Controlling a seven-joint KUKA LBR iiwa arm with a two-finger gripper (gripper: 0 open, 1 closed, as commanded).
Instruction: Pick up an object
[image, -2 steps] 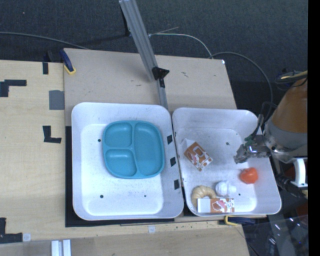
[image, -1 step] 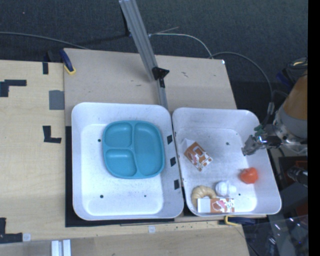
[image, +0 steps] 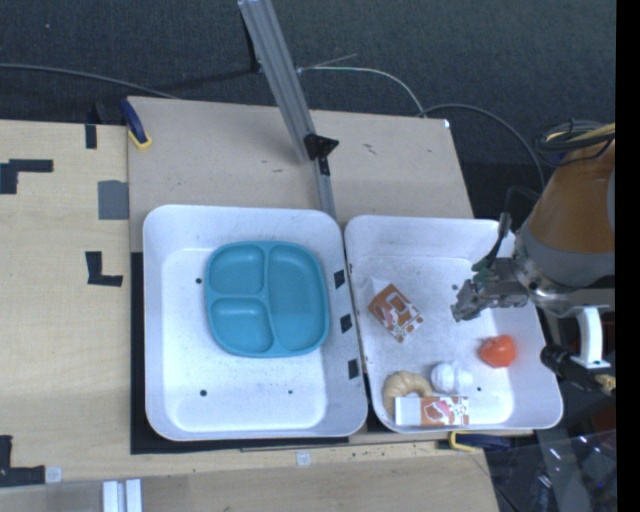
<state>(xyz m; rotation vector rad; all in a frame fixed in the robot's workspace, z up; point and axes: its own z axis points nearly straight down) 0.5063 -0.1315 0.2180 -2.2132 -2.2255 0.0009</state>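
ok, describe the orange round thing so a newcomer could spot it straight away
Look at the right-hand white bin, the one without the blue divided plate. Go to its right side, just below the gripper: the small orange ball lies there on its own. It is the only plain orange, round item; the others along the bottom edge are a white ball, a tan pastry and printed packets.

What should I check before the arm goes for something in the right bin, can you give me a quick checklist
1. Gripper is over the right bin: ok.
2. Gripper already holds something: cannot tell, though nothing shows between its fingers.
3. Targets present: ok. An orange-and-white carton, an orange ball, a croissant, a small white object and a flat box.
4. Carton has room around it: ok, it lies apart from the others.
5. Croissant, white object and flat box crowd together: not ok for a clean grasp.
6. Blue divided plate lies in the left bin, out of the way: ok.
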